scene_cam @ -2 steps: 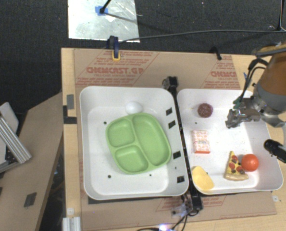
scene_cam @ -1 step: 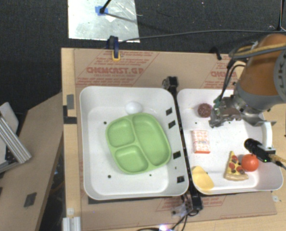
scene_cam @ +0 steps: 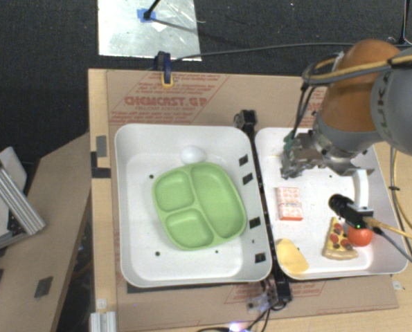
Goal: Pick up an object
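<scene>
The right bin (scene_cam: 315, 184) holds a small pink and white packet (scene_cam: 289, 203) near its middle. A toy pizza slice (scene_cam: 336, 245) lies at the front right, with a red tomato (scene_cam: 361, 237) touching its right side. A pale yellow piece (scene_cam: 291, 256) rests at the front left corner. My gripper (scene_cam: 293, 166) hangs over the back left part of this bin, just behind the packet and apart from it. Nothing shows between its tips.
In the left bin (scene_cam: 133, 206) lies a green divided plate (scene_cam: 199, 206), with a small white rounded object (scene_cam: 192, 155) behind it. A black divider (scene_cam: 256, 185) runs between the bins. The arm's grey and orange body (scene_cam: 361, 95) looms over the right bin's back.
</scene>
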